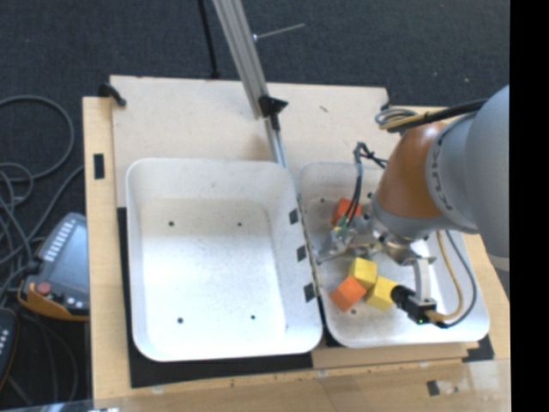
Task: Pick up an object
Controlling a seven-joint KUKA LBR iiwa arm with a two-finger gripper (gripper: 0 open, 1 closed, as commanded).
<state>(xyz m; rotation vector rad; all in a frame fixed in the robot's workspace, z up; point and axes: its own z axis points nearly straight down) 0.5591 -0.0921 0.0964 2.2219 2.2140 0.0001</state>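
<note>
The right bin (455,329) holds several small blocks. An orange block (344,209) lies near its upper left. A yellow block (364,270), a second orange block (346,294) and another yellow block (382,293) sit clustered near the bin's lower middle. My gripper (340,245) hangs low over the left side of this bin, between the upper orange block and the cluster, just above the first yellow block. The wrist and its orange band cover the bin's middle.
The left bin (137,230) stands beside the right one, their rims meeting near the gripper. A slanted metal pole (244,50) rises behind the bins. Cables (459,281) trail from the wrist over the right bin's right side.
</note>
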